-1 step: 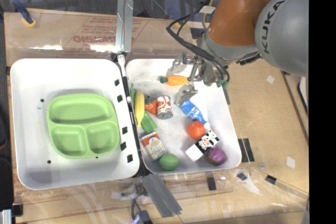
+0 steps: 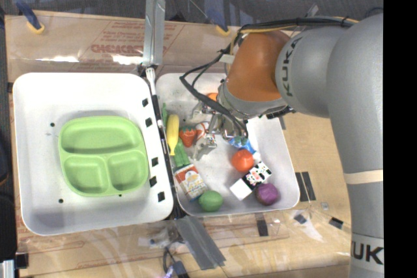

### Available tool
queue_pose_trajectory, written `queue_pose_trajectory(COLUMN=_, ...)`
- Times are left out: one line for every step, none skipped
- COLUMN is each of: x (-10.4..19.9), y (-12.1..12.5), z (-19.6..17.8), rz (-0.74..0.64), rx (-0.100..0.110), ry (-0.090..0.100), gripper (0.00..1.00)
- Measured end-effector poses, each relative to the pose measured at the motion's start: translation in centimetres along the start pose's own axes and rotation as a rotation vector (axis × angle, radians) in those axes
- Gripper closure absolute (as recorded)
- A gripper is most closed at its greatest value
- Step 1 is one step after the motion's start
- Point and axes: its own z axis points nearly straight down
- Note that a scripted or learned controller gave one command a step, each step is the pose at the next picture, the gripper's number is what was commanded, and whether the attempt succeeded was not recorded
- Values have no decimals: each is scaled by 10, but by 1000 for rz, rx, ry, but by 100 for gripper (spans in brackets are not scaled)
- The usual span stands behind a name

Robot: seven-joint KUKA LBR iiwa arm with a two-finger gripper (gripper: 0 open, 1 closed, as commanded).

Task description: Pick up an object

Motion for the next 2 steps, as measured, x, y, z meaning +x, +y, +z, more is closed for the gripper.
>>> queue_pose_trajectory(x=36, y=-47, z=1, rz=46, rx=1, ry=-2, gripper=0)
queue_pose_trajectory(x=82, y=-4, z=1, rz=174, rx=-1, ry=-3, gripper=0)
